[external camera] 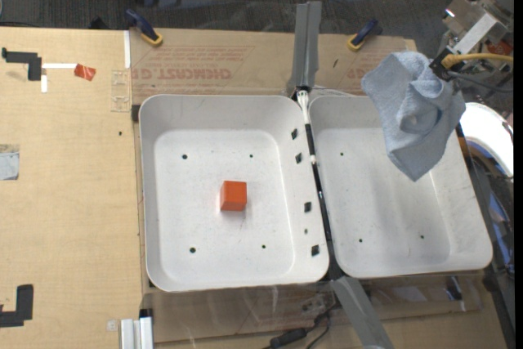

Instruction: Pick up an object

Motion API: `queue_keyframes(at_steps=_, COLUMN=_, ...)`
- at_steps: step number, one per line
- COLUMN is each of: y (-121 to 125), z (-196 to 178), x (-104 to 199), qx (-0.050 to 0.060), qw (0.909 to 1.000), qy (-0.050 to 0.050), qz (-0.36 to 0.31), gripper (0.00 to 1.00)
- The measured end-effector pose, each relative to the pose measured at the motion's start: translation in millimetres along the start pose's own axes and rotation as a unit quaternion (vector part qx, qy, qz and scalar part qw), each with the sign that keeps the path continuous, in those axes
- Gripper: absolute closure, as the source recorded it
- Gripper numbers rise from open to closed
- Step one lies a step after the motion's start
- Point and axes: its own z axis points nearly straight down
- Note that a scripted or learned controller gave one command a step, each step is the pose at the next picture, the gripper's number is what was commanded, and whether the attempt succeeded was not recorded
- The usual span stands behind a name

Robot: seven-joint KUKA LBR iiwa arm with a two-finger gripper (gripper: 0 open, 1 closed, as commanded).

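Table (pixel 57 176): lying under both bins, its bare tan surface showing at the left, with a small red tag (pixel 84 72) sitting at its far left.
Left bin (pixel 163 257): sitting white and shallow, left of the grey divider.
Orange cube (pixel 234 196): resting on the left bin's floor, slightly near of centre, well apart from the walls.
Right bin (pixel 392 249): sitting just beside the left bin, touching it along the middle.
Blue-grey cloth (pixel 413 114): hanging bunched above the right bin's far right corner, lifted off the floor, drooping toward the near side.
Claw (pixel 439 69): reaching in from the right, pinching the cloth's top edge between its fingers.
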Motion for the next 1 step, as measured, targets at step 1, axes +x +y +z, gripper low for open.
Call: queue_keyframes(at_steps=1, y=11.9, z=77.9, x=-8.3, qx=0.001, qw=0.9723, qy=0.000, qz=0.234, gripper=1.00)
